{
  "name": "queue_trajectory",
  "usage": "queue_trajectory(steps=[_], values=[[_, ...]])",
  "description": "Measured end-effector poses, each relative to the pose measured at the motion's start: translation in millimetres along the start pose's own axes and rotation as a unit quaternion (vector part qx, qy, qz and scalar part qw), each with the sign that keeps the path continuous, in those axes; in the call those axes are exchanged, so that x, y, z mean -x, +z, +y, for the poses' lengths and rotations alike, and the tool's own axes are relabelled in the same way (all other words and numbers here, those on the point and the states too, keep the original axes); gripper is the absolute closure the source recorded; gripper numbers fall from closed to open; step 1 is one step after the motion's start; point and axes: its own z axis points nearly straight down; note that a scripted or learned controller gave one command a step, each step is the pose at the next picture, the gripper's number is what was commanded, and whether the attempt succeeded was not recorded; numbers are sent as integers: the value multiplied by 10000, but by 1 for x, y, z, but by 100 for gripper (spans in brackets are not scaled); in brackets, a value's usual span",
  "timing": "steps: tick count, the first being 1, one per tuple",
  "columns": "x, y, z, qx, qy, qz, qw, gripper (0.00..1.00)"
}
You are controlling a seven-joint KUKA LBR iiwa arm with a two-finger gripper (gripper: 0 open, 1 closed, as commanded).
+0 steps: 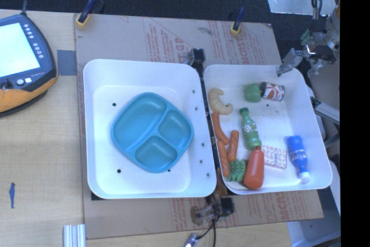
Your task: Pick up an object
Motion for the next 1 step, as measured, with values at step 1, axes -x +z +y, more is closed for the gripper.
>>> queue_trajectory(steps=[1], values=[[14,159,3,-5,-7,-2,10000,0]])
